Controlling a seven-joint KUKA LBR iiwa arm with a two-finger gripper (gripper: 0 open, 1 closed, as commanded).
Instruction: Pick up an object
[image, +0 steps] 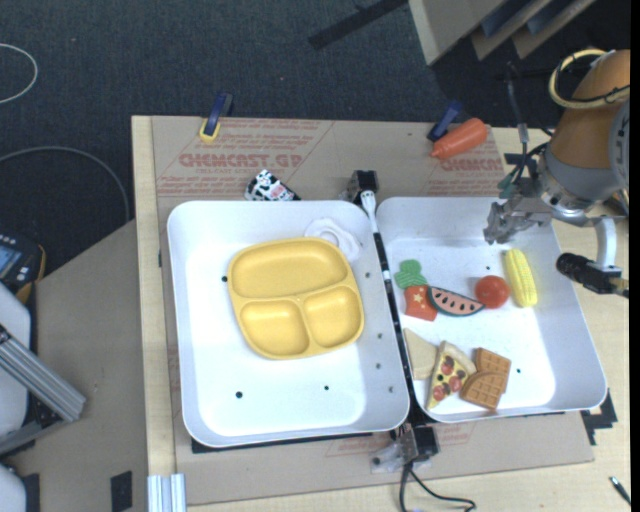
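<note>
Yellow plastic corn cob (519, 277) is best approached squarely across its width by the end effector (497, 232), whose opening cannot be told.

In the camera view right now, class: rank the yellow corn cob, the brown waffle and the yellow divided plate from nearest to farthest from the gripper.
Measured from the gripper:
1. Yellow corn cob: right bin, just below the gripper.
2. Brown waffle: right bin, near its front edge.
3. Yellow divided plate: left bin, far across the divider.
</note>
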